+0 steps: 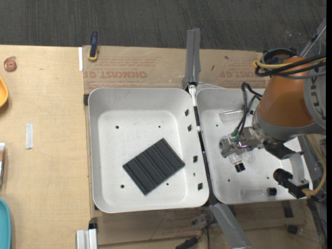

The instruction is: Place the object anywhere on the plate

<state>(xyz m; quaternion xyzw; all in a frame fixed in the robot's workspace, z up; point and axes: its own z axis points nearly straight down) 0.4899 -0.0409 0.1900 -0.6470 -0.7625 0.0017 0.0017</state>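
Dark ribbed rectangular plate (pixel 154 166), lying flat, askew, in left bin (pixel 104 108)

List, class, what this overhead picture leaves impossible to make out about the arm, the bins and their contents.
- Gripper, camera view: too small and cluttered to tell whether it carries anything.
- Right bin: its right part is hidden under the arm.
- Small dark piece on that bin's floor: too small to identify.
- Dark ribbed plate in the left bin: its material cannot be judged.
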